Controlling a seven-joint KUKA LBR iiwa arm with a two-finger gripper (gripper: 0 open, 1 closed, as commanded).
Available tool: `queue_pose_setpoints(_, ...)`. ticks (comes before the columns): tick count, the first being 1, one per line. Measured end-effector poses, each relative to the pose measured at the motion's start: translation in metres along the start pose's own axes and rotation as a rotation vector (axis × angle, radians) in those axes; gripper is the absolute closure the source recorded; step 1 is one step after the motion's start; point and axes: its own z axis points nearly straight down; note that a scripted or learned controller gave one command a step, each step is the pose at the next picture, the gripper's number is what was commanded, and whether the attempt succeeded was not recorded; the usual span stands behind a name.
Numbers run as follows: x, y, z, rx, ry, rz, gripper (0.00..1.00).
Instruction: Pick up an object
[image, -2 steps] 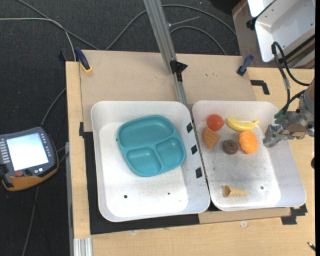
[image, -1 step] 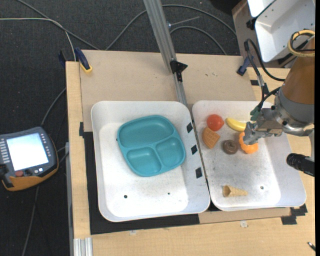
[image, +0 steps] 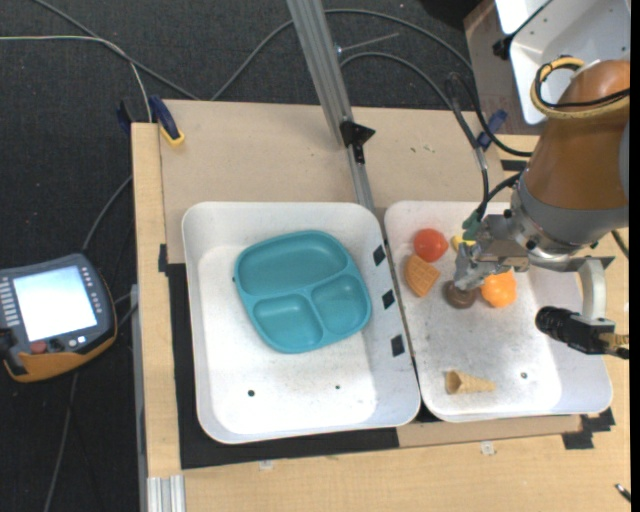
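In the right bin (image: 560, 395) lie a red tomato (image: 430, 243), an orange waffle-like piece (image: 422, 276), an orange fruit (image: 499, 290), a small brown round object (image: 460, 296) and a tan cone (image: 468, 382). My gripper (image: 464, 278) points down into the upper middle of this bin. Its tip is right over the brown round object, between the waffle-like piece and the orange fruit. The gripper body hides part of the brown object, and I cannot tell whether it is touching or gripping it.
The left bin (image: 215, 400) holds a teal divided plate (image: 300, 290). A metal pole (image: 335, 90) slants down to the gap between the bins. A black camera-like part (image: 565, 328) sticks out over the right bin's right side. A pendant (image: 50, 315) lies at far left.
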Motion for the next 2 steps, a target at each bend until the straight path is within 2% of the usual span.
queue_pose_setpoints(2,0.109,0.003,0.034,0.004,0.000,0.000,1.00)
